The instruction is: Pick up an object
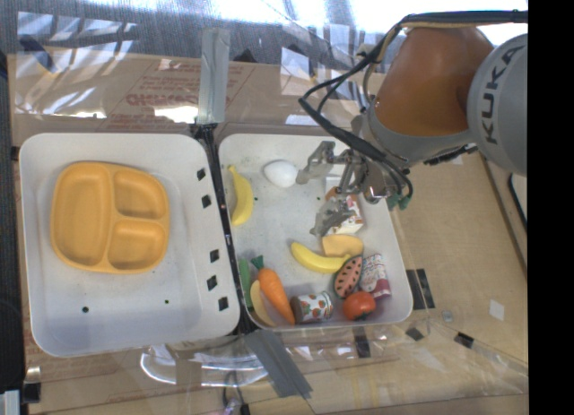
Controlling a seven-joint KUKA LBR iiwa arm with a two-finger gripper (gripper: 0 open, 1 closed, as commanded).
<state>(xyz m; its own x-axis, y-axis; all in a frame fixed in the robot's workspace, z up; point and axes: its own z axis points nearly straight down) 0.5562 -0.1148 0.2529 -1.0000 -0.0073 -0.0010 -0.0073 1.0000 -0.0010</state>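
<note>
From the overhead camera, the gripper hangs low over the right bin, and honestly you can't tell how it's set. Under it sit a banana, carrot, tomato, small can and white egg. The left bin has a yellow divided tray.

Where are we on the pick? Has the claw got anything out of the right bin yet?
Done: the arm has reached over the right bin, with the claw low among the items. In hand: nothing I can confirm; whether it holds anything is unclear. Left: the grasp and lift. The banana, carrot, white egg and tomato lie in that bin; the yellow tray sits in the left bin.
</note>
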